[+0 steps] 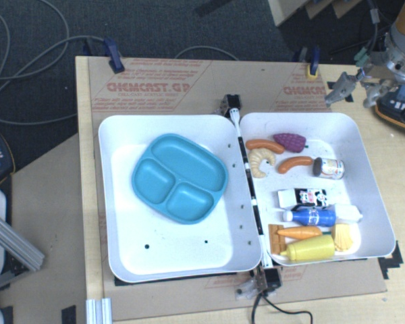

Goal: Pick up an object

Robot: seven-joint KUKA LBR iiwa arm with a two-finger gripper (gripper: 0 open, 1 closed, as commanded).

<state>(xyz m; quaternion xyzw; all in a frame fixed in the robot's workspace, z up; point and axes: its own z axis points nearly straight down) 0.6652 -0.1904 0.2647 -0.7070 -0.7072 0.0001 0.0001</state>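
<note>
The right white bin (364, 155) holds several small items: two sausages (264, 144) (295, 163), a purple grape bunch (289, 141), a croissant (260, 163), a small can (329, 168), a black-and-white carton (304, 197), a blue bottle (314, 216), a carrot (299, 233), a yellow squeeze bottle (310, 249) and a yellow corn piece (343, 237). My gripper (354, 92) hangs above the bench beyond the right bin's far right corner, clear of all items. Its fingers are spread open with nothing between them.
The left white bin (121, 241) carries a blue divided plate (180, 177). Blue clamps (113, 55) (314, 62) grip the board's far edge. Cables run over the dark floor behind the bench.
</note>
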